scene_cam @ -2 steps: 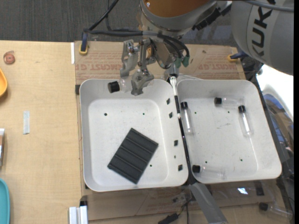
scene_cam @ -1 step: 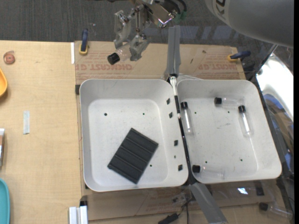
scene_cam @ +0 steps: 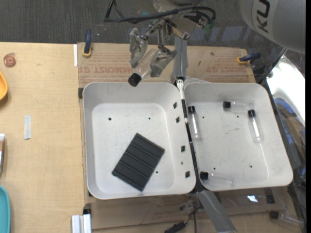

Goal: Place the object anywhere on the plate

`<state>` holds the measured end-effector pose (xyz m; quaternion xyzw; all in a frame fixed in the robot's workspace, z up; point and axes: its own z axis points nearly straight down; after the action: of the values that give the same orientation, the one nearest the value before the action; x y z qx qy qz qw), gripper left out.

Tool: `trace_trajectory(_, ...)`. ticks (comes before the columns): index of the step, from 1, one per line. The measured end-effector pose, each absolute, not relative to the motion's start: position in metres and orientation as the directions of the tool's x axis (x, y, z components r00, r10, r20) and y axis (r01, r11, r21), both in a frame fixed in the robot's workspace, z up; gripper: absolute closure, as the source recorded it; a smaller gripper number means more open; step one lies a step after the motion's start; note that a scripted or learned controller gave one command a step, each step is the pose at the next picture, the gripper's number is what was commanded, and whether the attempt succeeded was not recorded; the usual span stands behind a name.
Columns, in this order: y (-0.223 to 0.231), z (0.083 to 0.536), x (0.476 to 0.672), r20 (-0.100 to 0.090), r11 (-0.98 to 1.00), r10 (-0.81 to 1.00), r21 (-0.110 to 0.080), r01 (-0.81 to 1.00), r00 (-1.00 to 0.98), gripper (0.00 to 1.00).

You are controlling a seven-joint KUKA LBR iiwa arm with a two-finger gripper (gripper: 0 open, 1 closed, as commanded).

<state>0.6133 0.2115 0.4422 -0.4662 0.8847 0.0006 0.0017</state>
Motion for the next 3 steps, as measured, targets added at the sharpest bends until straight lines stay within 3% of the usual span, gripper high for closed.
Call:
trace_trajectory(1,0.206,0.387,0.588,-0.003,0.223,-0.975,0.001,-0.975,-0.223,1.00)
trace_trajectory(2,0.216,0.441,0.660,-0.005,-0.270,-0.963,-0.002,-0.963,0.270,1.00)
trace_trajectory(3,0.193,0.408,0.609,-0.005,-0.587,-0.809,0.000,-0.809,0.587,1.00)
